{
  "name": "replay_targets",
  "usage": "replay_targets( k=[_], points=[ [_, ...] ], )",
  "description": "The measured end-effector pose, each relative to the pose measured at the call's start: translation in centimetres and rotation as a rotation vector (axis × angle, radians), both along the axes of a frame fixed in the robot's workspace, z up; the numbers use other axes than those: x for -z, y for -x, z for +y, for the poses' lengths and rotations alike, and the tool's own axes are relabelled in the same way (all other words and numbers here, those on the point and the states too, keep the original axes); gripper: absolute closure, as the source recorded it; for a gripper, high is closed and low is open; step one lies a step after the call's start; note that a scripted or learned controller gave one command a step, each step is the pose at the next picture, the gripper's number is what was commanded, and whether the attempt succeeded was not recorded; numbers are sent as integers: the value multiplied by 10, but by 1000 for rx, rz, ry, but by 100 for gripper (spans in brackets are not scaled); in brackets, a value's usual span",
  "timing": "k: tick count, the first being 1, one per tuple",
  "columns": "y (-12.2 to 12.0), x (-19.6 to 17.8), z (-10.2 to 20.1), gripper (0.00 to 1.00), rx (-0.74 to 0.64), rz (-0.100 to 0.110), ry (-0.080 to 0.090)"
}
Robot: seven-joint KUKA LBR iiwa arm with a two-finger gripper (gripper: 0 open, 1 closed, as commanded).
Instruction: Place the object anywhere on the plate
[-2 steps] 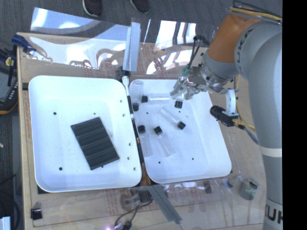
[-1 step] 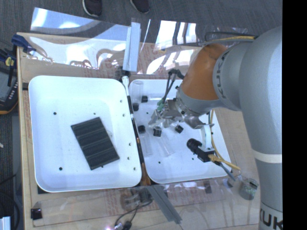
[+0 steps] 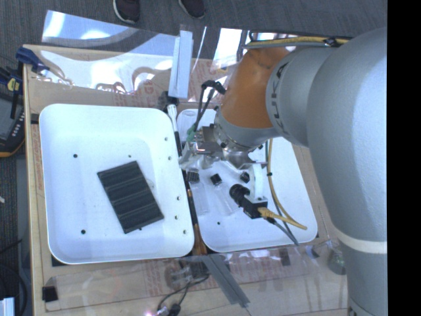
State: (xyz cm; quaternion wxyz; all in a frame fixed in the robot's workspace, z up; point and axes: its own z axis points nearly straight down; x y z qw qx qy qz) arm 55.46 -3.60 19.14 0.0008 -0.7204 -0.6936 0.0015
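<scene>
Since plate point(image 3: 130, 196), a dark ridged slab, lies in left bin point(image 3: 66, 130) w/ bare white floor all round, aim for its middle, not an edge. Farther back & right, gripper point(image 3: 197, 151) sits low by right bin's point(image 3: 296, 203) left wall. Can't tell if it's wide, narrow or holding anything. Object: can't pick it out, prob. hidden under wrist. Lift clear of both walls before crossing left.
</scene>
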Motion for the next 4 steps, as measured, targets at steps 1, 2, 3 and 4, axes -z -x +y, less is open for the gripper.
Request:
replay_targets(
  k=[1, 2, 3, 4],
  points=[
    [-25, 0, 80, 100, -128, 0, -1],
    [-25, -9, 79, 100, -131, 2, -1],
    [-25, -9, 79, 0, -131, 1, 0],
    [-29, 9, 159, 0, -116, -2, 0]
  ],
)
